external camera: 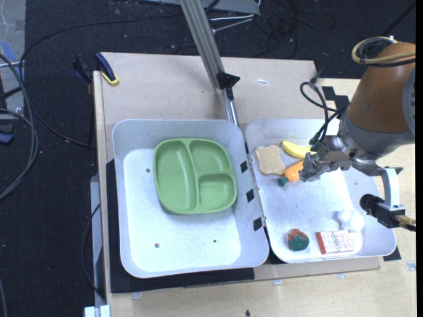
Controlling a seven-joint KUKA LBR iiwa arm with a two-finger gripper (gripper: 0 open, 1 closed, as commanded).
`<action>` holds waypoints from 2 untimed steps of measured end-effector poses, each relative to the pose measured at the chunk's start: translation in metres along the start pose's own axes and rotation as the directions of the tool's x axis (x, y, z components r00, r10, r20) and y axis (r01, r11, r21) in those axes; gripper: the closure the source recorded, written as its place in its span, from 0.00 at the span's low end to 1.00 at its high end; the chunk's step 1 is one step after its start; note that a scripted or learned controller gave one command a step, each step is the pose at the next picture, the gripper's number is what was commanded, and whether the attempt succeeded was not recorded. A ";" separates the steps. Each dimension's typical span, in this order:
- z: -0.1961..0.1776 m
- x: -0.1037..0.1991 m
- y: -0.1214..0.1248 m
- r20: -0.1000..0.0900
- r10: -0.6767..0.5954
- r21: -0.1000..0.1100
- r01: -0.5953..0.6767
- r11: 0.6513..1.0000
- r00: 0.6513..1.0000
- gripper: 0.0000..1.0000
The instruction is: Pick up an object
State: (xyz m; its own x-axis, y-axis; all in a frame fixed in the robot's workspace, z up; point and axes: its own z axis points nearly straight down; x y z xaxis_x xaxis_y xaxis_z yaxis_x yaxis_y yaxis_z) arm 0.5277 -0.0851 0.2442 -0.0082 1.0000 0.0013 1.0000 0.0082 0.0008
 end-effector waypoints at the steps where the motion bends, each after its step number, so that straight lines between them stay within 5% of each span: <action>1: -0.004 0.052 -0.006 -0.001 0.000 0.001 0.000 1.000 1.000 1.00; 2: -0.007 0.111 -0.007 -0.001 -0.001 0.001 0.001 1.000 1.000 1.00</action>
State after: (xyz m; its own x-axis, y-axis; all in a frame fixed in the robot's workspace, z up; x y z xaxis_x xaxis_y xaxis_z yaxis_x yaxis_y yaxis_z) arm 0.5197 0.0255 0.2514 -0.0088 1.0000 0.0019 1.0000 0.0088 0.0001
